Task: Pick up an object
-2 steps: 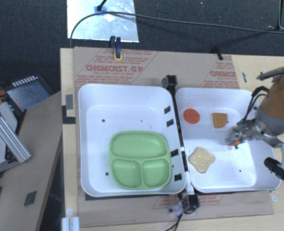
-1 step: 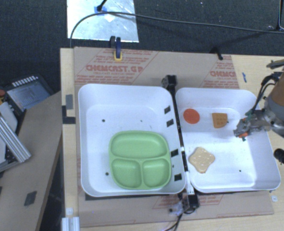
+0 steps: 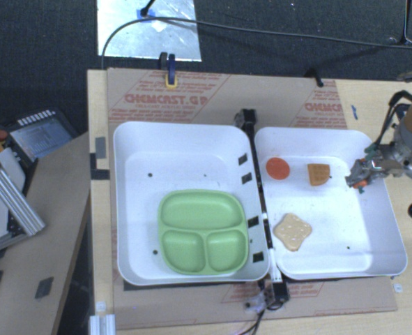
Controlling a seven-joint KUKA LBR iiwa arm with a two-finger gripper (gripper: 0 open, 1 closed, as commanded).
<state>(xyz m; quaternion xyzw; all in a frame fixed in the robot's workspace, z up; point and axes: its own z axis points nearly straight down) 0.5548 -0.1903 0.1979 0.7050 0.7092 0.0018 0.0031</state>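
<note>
Arm: the grey KUKA arm enters from the right edge and hangs over the right rim of the right bin.
Pincer: the pincer sits low at the right side of the right bin, pointing left toward the bin's middle; whether it is clenched or released cannot be told at this size, and nothing is visible between its tips.
Right bin: a shallow white bin holding three small items, all in its left half.
Red disc: a flat round red piece lies near the bin's upper left corner, close to the divider between the bins.
Toast-brown block: a small brown square piece lies just right of the red disc, apart from it, and left of the pincer with a gap of bare bin floor between them.
Tan bread-shaped piece: a pale tan slice-like item lies lower down, below the other two, near the left wall.
Left bin: a second white bin touches the right bin along the middle seam.
Green tray: a light green three-compartment plate rests in the lower half of the left bin.
Tabletop: a wooden tabletop covered by a printed cardboard sheet carries both bins.
</note>
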